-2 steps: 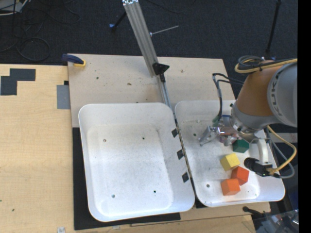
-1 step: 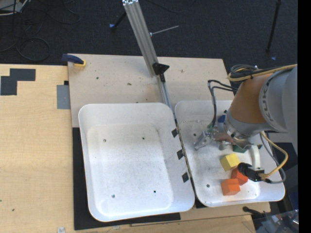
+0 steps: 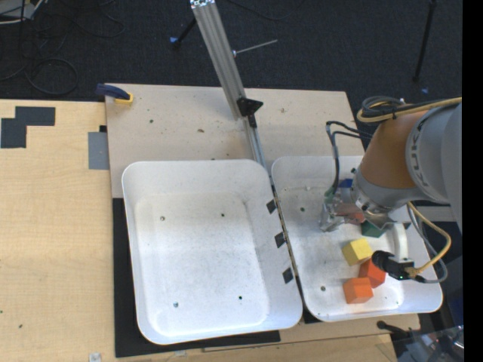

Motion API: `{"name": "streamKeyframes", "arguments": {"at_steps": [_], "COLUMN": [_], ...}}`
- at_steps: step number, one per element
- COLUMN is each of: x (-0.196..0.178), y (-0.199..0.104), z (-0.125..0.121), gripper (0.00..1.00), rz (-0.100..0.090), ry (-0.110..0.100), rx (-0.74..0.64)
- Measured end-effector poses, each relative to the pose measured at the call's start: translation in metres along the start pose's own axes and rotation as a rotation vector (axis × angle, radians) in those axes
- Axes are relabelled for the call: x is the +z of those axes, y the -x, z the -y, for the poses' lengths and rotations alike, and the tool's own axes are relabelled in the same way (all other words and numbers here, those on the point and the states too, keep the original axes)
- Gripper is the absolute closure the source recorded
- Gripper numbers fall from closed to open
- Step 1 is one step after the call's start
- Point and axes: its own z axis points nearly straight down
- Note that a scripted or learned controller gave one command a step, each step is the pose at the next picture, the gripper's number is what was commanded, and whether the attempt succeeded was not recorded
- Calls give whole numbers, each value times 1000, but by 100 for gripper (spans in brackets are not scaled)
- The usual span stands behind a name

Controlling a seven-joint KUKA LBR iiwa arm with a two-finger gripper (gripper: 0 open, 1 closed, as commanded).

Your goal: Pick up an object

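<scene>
Shows two shallow white bins side by side on a pale wooden bench [image 3: 181, 123]: left bin [image 3: 151, 194] toward 8 o'clock of the view, right bin [image 3: 302, 179] toward 4 o'clock, touching along their inner rims, with three small black tabs on that shared edge.

Reaches in from 3 o'clock: grey arm [image 3: 438, 153] with its orange band bent over the right bin. Ends in the gripper [image 3: 330, 219], low over that bin's middle and pointing toward 8 o'clock. Open or closed: cannot tell from this angle, with the metal tip small and blurred. Nothing seen clamped in it.

Holds the loose objects in the right bin, all at 4 to 5 o'clock of the gripper. Nearest, a yellow block [image 3: 357, 251], just beside the wrist but apart from the tip. Farther toward 5 o'clock, an orange block [image 3: 358, 289] near the bin's front rim. Between and slightly to 3 o'clock of these, a red piece [image 3: 376, 273], touching or nearly touching the orange block. Under the wrist, a green object [image 3: 374, 229], mostly hidden, possibly another block.

Beyond the bins, toward 12 o'clock: a slanted aluminium rail [image 3: 220, 51], rising from a black bracket on the bench. At 10 o'clock, on the bench corner, a blue and yellow clamp [image 3: 115, 93].
</scene>
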Motion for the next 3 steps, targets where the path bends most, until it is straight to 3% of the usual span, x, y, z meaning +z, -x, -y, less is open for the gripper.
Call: {"name": "streamKeyframes", "arguments": {"at_steps": [1,3], "x": [-62,-151], "y": [-3,-3], "z": [2,-2], "gripper": [100,100], "rz": [2,2], "ry": [4,5], "rx": [-11,-10]}}
